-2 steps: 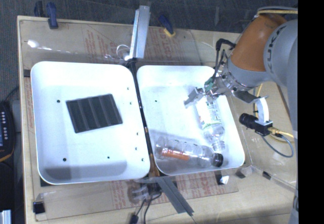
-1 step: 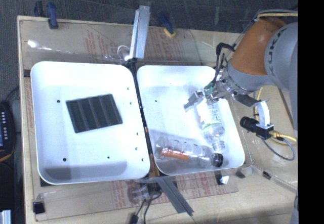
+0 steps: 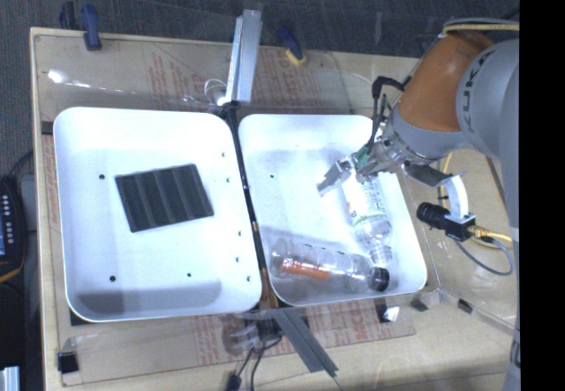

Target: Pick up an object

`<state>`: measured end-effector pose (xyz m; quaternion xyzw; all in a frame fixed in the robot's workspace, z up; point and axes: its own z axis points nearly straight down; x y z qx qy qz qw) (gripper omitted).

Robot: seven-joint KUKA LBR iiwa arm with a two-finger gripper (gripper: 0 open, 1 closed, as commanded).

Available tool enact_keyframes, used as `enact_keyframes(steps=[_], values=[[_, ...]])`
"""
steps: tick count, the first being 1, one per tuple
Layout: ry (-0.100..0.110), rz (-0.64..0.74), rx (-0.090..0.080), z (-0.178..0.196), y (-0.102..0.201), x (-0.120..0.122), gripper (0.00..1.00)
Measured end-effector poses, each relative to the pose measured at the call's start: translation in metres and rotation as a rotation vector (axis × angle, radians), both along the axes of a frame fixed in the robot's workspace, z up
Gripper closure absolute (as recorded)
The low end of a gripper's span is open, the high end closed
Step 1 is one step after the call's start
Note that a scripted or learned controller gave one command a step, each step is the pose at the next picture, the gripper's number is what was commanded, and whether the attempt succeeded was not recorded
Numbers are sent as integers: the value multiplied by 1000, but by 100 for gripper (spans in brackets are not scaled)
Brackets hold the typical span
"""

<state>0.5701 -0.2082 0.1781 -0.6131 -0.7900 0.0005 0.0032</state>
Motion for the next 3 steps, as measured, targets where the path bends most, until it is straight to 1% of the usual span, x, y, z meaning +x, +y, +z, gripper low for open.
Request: enact_keyframes(steps=[1, 2, 3], values=[[2, 26, 1, -8, 0, 2, 0], [4, 63, 2, -3, 0, -3, 0], [-1, 56, 0, 15, -1, -11, 0]])
